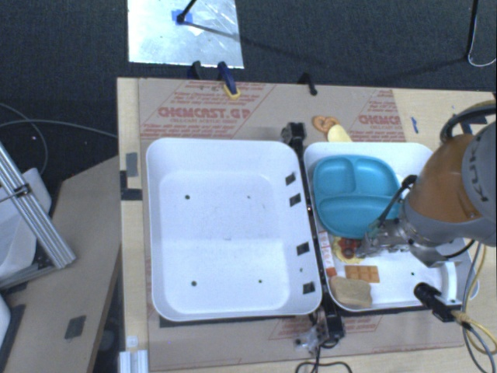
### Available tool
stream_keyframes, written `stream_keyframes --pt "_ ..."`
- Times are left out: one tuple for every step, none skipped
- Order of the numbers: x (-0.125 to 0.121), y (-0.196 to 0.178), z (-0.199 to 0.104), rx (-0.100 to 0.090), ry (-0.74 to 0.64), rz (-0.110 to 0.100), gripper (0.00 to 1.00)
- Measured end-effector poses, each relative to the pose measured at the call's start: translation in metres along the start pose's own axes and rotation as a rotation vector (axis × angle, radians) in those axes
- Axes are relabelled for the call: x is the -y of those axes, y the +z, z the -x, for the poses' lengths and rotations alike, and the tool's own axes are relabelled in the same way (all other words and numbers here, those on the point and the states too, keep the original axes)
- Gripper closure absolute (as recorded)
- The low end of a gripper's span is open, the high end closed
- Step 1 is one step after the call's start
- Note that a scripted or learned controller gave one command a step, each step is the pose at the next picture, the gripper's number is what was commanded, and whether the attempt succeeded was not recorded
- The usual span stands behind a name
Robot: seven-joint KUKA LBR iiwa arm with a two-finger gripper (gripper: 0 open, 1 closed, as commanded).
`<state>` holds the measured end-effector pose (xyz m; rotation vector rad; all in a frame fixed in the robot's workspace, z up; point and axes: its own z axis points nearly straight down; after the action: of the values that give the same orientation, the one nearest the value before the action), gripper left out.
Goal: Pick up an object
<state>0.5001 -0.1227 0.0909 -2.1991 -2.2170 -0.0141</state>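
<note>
A bench (256, 103) topped with brown printed cardboard carries two shallow white bins side by side. The left bin (163, 208) shows bare white floor marked by a few small dark dots. The right bin (423, 286) holds the objects: a blue divided plate (351, 191) tilted against its far left part, a small orange waffle-like square (362, 273) nearer the front, a tan sponge-like piece (351, 291) at the near left corner, and something small and red (349, 247) just below the plate. A yellow banana-shaped item (338, 134) and a brown pretzel-like shape (324, 122) lie on the cardboard just beyond the right bin's far rim.

The arm (454, 185) reaches in from the right, and its gripper (378, 235) sits low over the right bin, at the near right edge of the blue plate, beside the red item. Whether it is apart or together cannot be told from this angle.

Around the bench the floor is dark carpet. A shiny metal sheet (186, 22) lies beyond the bench, cables cross the carpet, and an aluminium frame (31, 216) stands at the left.
</note>
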Motion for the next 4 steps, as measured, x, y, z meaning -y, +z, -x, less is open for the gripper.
stream_keyframes --pt "-0.055 -0.012 -0.026 0.022 0.003 0.008 1.00" --pt "-0.018 -0.096 -0.131 0.015 -0.006 0.013 1.00" --pt "0.003 -0.224 -0.149 0.017 0.000 0.024 1.00" --pt "0.015 -0.099 -0.195 0.019 -0.001 -0.004 1.00"
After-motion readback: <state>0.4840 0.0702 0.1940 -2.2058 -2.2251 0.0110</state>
